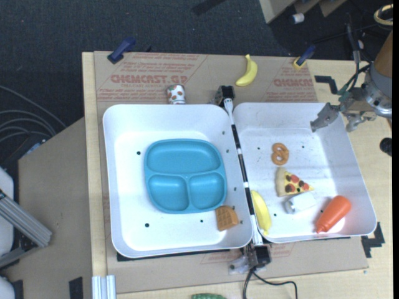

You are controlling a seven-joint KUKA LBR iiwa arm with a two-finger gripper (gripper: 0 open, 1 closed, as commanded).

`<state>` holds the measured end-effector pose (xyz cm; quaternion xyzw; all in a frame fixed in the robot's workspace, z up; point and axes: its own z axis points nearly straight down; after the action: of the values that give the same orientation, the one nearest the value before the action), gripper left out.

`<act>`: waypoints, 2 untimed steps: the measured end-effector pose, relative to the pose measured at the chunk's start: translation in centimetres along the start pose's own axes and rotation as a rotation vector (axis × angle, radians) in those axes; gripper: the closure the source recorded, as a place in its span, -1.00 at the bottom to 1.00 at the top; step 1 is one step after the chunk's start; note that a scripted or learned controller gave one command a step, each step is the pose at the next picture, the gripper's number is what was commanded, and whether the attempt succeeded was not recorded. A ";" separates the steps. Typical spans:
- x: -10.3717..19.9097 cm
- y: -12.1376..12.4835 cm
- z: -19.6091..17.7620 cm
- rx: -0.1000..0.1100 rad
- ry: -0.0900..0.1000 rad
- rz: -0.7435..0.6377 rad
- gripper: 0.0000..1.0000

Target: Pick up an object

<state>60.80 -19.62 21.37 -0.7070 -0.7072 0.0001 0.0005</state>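
My gripper (338, 118) hangs over the far right corner of the right bin (324, 157), open, with nothing between its fingers. Below it in that bin lie a brown pretzel (280, 152), a pizza slice (292, 183), a small white piece (301, 203), an orange carrot (332, 213) and a yellow banana (260, 212) against the left wall. The pretzel is the nearest of these, to the gripper's lower left. In the left bin (121, 167) sit a blue divided plate (185, 174) and a brown waffle piece (227, 217).
A second banana (247, 72) and a small spotted cup (176, 93) lie on the cardboard behind the bins. Blue clamps (121, 50) hold the board's far edge. Cables trail near the arm at the right.
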 end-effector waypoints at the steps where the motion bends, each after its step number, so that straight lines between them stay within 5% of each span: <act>1: 0.0 5.1 12.9 -0.001 -0.001 -0.001 -1.00; 2: 0.0 5.2 11.8 -0.003 -0.003 -0.003 1.00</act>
<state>65.98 -19.61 9.54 -0.7060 -0.7082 0.0000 -0.0017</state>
